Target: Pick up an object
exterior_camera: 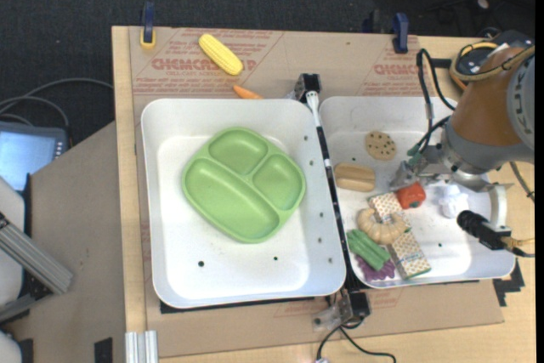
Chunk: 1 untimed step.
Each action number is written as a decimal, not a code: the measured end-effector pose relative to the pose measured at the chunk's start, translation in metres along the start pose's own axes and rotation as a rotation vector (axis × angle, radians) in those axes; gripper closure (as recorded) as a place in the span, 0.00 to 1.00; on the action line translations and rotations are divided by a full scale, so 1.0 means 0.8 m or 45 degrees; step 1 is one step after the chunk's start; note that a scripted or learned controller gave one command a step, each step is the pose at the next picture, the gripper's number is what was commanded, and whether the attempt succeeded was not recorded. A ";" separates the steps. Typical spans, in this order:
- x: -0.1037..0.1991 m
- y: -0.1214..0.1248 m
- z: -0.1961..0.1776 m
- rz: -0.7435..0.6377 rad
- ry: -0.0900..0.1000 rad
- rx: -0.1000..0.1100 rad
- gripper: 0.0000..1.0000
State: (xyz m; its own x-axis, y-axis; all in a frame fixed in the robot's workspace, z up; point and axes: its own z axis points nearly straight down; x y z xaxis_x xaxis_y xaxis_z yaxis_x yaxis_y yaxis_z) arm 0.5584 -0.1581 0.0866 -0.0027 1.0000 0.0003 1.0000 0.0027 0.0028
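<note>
Claw low in the right bin, right over a small red object; finger state impossible to tell. Close by: cookie, bread roll, green beans. Green divided plate in the left bin. Yellow corn on the table.

I see the arm cut off at 3 o'clock | its wrist hides my gripper's fingers | monitor cropped at 9 o'clock | purple item half buried under the greens
</note>
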 end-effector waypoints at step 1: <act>0.086 0.029 0.000 -0.005 -0.003 -0.007 1.00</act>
State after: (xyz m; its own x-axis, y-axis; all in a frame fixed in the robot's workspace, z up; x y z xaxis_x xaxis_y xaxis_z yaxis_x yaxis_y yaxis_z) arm 0.5815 -0.0893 0.0867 -0.0063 1.0000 -0.0018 0.9999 0.0063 0.0080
